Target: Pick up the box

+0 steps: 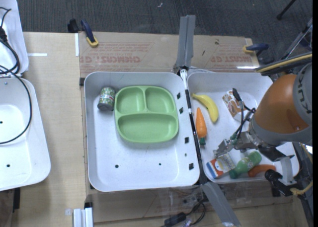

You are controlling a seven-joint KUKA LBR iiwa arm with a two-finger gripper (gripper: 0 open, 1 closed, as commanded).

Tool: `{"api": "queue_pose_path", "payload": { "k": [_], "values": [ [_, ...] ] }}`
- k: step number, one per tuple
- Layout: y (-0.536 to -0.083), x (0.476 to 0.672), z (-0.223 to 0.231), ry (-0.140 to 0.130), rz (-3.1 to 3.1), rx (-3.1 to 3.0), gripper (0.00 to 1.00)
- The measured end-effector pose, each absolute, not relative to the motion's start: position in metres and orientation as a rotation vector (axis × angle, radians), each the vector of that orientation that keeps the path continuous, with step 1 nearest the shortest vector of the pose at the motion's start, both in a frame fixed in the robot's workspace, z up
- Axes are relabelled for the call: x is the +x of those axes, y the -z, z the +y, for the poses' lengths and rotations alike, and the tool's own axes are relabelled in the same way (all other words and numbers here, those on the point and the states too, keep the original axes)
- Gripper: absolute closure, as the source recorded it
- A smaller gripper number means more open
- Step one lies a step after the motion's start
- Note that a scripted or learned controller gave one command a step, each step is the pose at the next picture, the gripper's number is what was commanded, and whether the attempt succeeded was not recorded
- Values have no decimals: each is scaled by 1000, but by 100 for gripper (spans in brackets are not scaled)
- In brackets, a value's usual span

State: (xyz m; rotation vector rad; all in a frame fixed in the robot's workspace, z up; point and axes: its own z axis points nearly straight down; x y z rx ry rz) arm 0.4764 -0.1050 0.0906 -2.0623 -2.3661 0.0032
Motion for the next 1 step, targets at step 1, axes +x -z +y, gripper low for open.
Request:
{"api": "queue_pose_path", "payload": {
  "k": [1],
  "values": [
    [-91, 477, -97, -1, -2485, -1921, 0]
  ]
}}
